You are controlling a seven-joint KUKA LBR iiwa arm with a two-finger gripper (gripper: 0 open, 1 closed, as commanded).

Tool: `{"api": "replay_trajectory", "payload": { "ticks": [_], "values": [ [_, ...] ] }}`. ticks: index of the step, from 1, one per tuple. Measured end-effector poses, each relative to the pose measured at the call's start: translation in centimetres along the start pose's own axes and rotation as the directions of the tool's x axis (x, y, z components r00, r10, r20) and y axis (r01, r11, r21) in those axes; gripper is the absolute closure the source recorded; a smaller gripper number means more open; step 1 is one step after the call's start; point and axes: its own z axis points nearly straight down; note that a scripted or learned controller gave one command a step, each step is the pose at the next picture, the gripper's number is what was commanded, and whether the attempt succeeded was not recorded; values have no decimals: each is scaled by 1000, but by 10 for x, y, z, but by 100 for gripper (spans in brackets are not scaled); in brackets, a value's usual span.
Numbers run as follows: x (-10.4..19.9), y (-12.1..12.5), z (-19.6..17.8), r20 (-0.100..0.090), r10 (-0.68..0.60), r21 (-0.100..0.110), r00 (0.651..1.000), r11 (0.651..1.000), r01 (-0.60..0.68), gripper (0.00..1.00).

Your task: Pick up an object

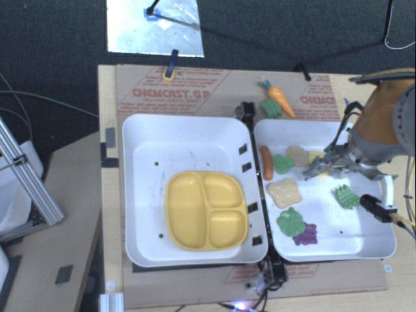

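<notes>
Both bins, the left bin (140, 148) and the right bin (377, 239), look like smooth white plastic with a faint sheen. The yellow divided tray (207, 210) is glossy moulded plastic. The toy foods look like matt plastic or rubber: an orange carrot (281, 99), a reddish sausage (266, 162), a pale bread slice (284, 192), bumpy green lettuce (291, 221) and knobbly purple grapes (306, 234). Beneath lies brown printed cardboard (195, 90), dull and flat. A shiny, crinkled foil-like sheet (156, 18) sits on dark, rough carpet (45, 38). The gripper (317, 168) looks like dull grey metal.
</notes>
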Motion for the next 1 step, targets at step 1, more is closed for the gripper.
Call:
{"api": "replay_trajectory", "payload": {
  "ticks": [1],
  "values": [
    [-9,-108,1,-3,6,12,1000,1000,-6,0]
  ]
}}
